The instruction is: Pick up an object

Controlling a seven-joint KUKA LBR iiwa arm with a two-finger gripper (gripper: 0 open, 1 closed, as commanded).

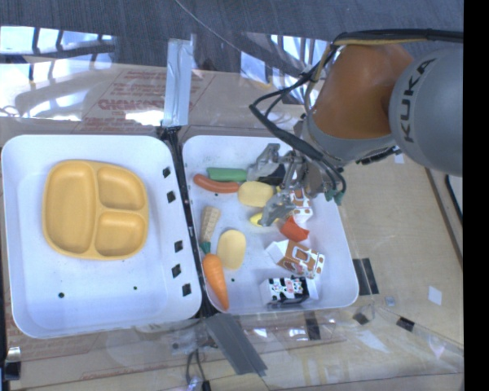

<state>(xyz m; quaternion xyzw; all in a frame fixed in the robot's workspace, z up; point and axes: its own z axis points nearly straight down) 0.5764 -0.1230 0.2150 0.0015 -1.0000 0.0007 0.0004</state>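
The arm [428, 104] is grey and rounded, with "KUKA" lettered in dark capitals on its side. A glossy orange band [354, 88] sits above the wrist. Black cables [281, 100] loop around it toward the metallic gripper [284, 192].

Yellow tray [95, 209], orange carrot [215, 281]

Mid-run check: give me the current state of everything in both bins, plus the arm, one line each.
Gripper: low inside the right bin, among the toys.
Yellow divided plate: flat in the left bin, nothing on it.
Carrot: lying by the right bin's left wall.
Hot dog: lying flat near the bin's far side.
Cow-print carton: on its side, near corner.
Orange-and-white carton: tipped over.
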